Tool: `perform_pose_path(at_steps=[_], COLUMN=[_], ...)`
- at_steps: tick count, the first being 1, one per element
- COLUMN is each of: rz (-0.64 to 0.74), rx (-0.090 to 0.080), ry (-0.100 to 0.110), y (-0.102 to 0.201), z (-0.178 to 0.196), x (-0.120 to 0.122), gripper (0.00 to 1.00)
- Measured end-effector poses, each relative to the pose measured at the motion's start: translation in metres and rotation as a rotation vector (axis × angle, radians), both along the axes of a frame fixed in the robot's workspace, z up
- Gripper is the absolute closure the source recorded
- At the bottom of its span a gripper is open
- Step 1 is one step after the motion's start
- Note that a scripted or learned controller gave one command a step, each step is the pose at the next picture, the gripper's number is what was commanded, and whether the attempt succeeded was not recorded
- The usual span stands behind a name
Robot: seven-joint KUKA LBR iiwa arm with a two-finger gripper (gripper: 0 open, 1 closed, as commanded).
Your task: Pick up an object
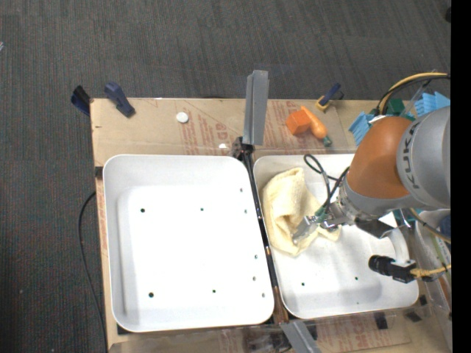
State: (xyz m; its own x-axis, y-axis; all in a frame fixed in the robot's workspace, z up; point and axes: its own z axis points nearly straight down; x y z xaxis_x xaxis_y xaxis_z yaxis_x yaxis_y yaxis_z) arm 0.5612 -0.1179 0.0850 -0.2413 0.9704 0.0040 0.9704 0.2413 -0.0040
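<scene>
A pale cloth [285,204] lies crumpled against the left wall of the right bin [346,300]. The gripper [307,230] sits low at the cloth's right edge; whether its fingers are parted or pinched on fabric cannot be told. A sound grasp likely needs a thick fold caught deep between them, then a straight, slow lift. The left bin [125,197] flanks it.

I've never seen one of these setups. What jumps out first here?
The big grey arm with its orange band reaches in from the right over the right bin, its gripper down on a crumpled pale yellow cloth. Beside it sits the left bin, and an orange clamp lies on the cardboard behind.
</scene>
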Motion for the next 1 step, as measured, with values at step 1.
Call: perform_pose_path(at_steps=[1], rz=[-0.005], rx=[0.002], ry=[0.004], y=[-0.0006], z=[0.0068], x=[0.0000], gripper=[1.00])
